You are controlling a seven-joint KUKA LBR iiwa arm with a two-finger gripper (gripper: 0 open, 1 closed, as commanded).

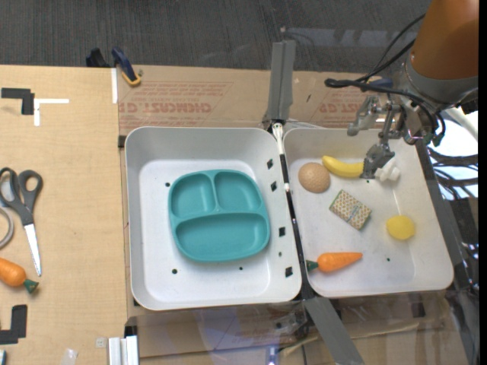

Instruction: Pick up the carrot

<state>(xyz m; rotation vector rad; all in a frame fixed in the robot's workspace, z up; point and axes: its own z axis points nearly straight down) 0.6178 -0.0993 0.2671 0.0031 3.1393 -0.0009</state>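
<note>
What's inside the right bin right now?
The right bin holds a carrot near the front, a yellow ball, a patterned block, a tan egg and a banana. The pincer covers the banana's right end.

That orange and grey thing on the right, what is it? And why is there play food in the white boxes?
It is a robot arm, seen by a camera looking down from above. At its end is a gripper, like two metal fingers, hanging over the right bin next to a banana. It holds nothing. That bin also has a brown egg, a patterned sponge, a lemon and the carrot it should pick up. The left bin holds a teal plate. Scissors lie on the bench.
</note>
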